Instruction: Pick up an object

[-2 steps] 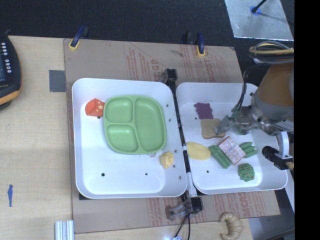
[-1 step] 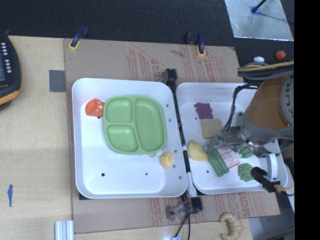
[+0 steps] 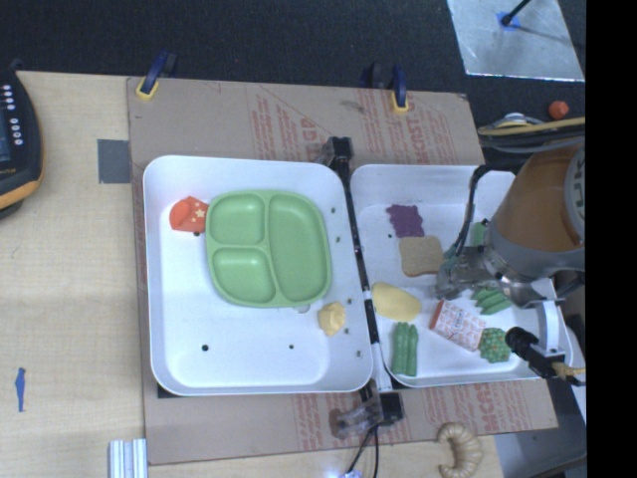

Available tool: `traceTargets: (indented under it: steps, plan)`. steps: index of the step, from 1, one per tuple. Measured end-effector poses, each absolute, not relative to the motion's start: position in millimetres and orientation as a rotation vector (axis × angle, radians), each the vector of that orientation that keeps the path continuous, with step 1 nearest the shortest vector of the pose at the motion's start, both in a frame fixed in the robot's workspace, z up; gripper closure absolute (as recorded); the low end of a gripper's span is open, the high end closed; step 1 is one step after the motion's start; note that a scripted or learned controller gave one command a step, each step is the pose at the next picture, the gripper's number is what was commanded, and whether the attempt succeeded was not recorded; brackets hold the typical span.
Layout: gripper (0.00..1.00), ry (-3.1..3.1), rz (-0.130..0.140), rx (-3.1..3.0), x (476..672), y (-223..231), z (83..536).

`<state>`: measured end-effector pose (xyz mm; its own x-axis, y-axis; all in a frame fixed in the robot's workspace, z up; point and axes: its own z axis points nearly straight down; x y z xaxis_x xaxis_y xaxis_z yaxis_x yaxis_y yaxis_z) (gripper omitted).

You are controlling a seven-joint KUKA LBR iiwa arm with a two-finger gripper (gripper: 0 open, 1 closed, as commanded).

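My gripper hangs low in the right bin, under the grey wrist with the orange band. It sits just right of a tan bread slice and just above a red and white packet. A green pea pod lies at its right side. Around it lie a purple piece, a yellow lemon-like fruit, a bundle of green beans and a broccoli floret. I see nothing held in the gripper.
The left bin holds a green divided plate, a red item at its left and a small yellow piece near the dividing wall. A black handset lies at the far left of the bench.
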<state>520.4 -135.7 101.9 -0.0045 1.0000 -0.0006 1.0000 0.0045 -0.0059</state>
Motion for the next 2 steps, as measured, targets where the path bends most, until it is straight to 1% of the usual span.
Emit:
traceTargets:
  steps: [1,2]
  plan:
    - [0.0,-2.224,0.007,-2.213,520.4,-136,102]
    - [0.0,-2.235,-0.003,-2.212,589.4,-94,93]
